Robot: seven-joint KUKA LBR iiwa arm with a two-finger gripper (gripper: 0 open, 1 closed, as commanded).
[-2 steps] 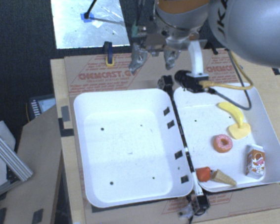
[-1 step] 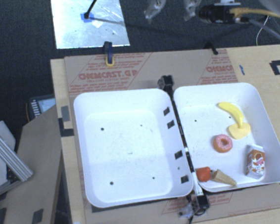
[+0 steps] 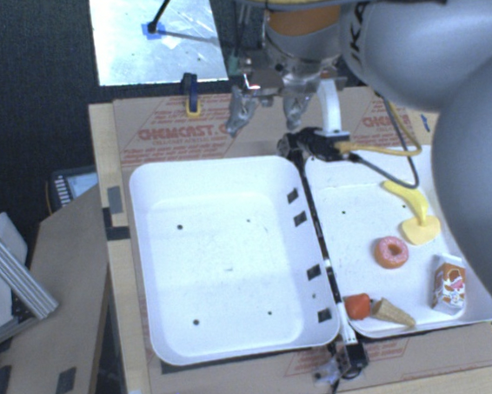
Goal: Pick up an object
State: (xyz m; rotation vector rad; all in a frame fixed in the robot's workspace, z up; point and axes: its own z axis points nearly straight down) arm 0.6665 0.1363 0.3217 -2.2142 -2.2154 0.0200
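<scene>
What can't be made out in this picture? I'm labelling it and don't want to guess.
- Right bin: its right side is covered by the grey arm in the camera view.
- Small carton: its print is too small to read.
- Orange piece beside the cone: too small to identify.
- Gripper: blurred against the cardboard, so nothing can be seen between its fingers.

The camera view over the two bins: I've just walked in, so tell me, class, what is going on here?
A grey KUKA arm reaches in from the right, its gripper raised above the far edge of the bins with fingers apart and nothing between them. The right bin holds a pink doughnut, a yellow piece, a small carton and an ice-cream cone. All lie untouched, so nothing has been picked up yet. The left bin sits beside it.
</scene>
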